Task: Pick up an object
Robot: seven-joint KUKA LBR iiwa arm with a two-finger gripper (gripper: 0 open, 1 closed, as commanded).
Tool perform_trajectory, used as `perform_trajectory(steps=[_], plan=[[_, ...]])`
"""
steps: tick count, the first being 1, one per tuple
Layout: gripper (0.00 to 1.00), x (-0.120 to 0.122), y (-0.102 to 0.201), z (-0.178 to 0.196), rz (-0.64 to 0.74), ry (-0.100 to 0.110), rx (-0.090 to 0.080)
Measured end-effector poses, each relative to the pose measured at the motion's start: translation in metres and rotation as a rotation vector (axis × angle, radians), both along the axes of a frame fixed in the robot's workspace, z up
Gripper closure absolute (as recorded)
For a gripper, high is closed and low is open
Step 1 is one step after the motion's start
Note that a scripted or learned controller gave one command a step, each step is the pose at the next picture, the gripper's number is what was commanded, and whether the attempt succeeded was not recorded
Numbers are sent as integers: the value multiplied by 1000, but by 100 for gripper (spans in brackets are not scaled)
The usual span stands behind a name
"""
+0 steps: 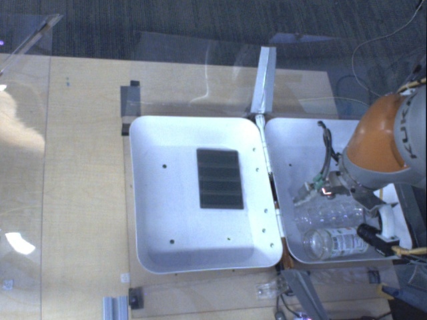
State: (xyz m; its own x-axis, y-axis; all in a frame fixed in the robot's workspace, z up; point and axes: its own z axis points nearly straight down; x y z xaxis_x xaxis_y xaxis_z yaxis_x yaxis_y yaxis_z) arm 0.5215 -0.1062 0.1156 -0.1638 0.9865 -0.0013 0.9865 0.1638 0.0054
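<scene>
**Gripper low in R bin, beside the clear bottles**

Nearest the cam, a small black clamp point(135, 300) sits on the wooden bench point(73, 179), just off the front-left corner of the L bin point(160, 205).

Front of the R bin point(297, 152): a clear bottle point(333, 243) lies on its side w/ a pale label round its middle. It is close to the bin's near wall, cap end toward the L bin. Just behind it, touching or nearly so, lies a second clear bottle point(331, 213), also on its side. It is hard to make out against the white floor.

Just beyond that second bottle is the gripper point(323, 189), down inside the R bin, about mid-depth. A small red and green spot shows at its tip. Open or closed: can't tell from this angle, as the tip is small and partly lost in glare. Nothing visibly held. It sits near the second bottle's far side; contact can't be confirmed.

The arm comes in from the R, its orange band point(373, 142) over the bin's R half.

Mid L bin: a dark ribbed rectangular slab point(219, 179) lies flat, long side running near-to-far, well apart from all walls.

Farther back, a grey metal bar point(264, 79) rises from the seam btwn the two bins. Another black clamp point(131, 105) stands at the L bin's far-left corner.
</scene>
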Motion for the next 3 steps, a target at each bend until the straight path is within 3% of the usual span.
perform_trajectory(steps=[1,2,3], plan=[[0,-28,18,-25,72,-17,-4],[0,-29,64,70,126,-3,-1],[0,-6,9,29,173,0,-1]])
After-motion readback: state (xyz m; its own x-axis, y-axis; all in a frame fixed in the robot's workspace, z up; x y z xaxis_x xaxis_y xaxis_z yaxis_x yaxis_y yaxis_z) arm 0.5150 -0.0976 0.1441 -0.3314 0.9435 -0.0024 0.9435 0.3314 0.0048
